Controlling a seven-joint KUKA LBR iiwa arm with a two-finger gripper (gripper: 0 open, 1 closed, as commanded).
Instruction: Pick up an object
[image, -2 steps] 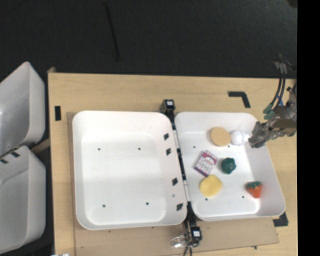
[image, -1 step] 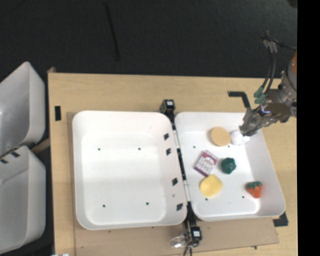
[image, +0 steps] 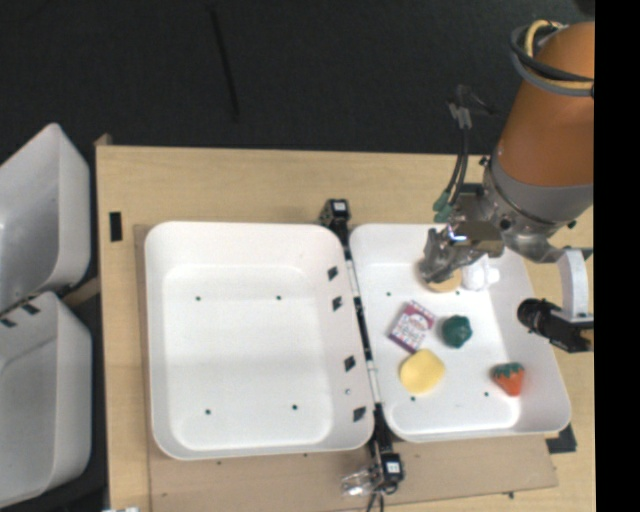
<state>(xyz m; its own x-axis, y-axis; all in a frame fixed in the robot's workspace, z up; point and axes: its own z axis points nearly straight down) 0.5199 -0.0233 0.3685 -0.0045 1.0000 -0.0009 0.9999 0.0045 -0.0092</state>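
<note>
My gripper (image: 440, 264) hangs low over the back of the right bin (image: 470, 418), directly above a small tan round object (image: 444, 284) whose front edge peeks out beneath it. A white object (image: 481, 275) lies just to the gripper's right. Nearer the front of the same bin are a pink-and-white patterned box (image: 411, 326), a dark green lump (image: 457, 331), a yellow rounded object (image: 422, 371) and a red-orange strawberry-like toy (image: 509, 378).
The left bin (image: 160, 330) sits beside the right one, joined along a clipped middle seam (image: 358, 330). Both rest on a wooden bench (image: 120, 190). White moulded shapes (image: 40, 300) stand off the bench at the far left.
</note>
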